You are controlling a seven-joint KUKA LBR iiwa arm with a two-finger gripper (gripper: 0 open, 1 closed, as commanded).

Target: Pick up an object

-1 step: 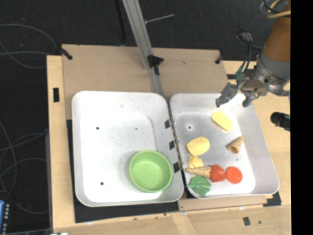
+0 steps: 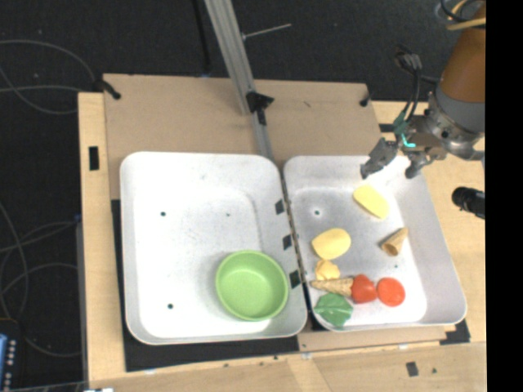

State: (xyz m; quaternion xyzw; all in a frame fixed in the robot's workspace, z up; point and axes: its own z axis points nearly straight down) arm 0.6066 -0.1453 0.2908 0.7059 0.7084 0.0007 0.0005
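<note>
Overhead, camera view, one pass:
arm: grey with orange band, enters from the right edge, wrist above the upper right corner of the right bin [image 2: 441, 243]
gripper [image 2: 397, 163]: fingers spread apart, nothing between them, hovering over the top rim of the right bin; one finger [image 2: 377, 160] dark and angled down-left, the other nearer the bin's right wall
pale yellow piece [image 2: 372, 202]: flat wedge-like shape, just below the gripper, not touching it, upper part of right bin
yellow rounded object [image 2: 331, 242]: middle-left of right bin, near the divider
small yellow lump [image 2: 326, 269]: just under the rounded one
tan cone [image 2: 394, 241]: small, right side of the bin, apart from the rest
orange-tan cone [image 2: 333, 284]: lying flat, pointing left, touching the tomato
red tomato [image 2: 364, 289]: lower part of bin, beside the second red one
red ball [image 2: 391, 292]: just right of the tomato
green leafy item [image 2: 333, 309]: at the bottom-left corner of right bin, against the rim
left bin [image 2: 163, 186]: white, speckled
green bowl [image 2: 252, 285]: upright, lower right of left bin
metal post [image 2: 233, 51]: slanted bar rising from behind the bins
bench [image 2: 327, 113]: tan board under both bins
</note>
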